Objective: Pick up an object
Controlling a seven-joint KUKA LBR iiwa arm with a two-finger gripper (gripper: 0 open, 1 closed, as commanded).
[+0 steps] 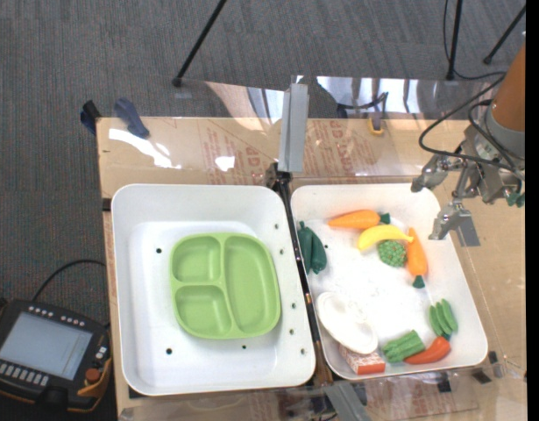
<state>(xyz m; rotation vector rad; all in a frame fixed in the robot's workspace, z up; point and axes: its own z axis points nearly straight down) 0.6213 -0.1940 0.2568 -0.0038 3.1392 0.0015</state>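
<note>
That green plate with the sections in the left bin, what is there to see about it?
The green plate is a light lime green, smooth and plastic-looking, a rounded rectangle with three compartments: two smaller ones stacked on its left side and one long one on its right, split by raised ridges. It lies flat, right side up, slightly rotated, near the middle of the left bin, resting on the bin's white floor. Nothing lies in its compartments, and nothing else touches it. The toy foods are all in the other bin.
</note>
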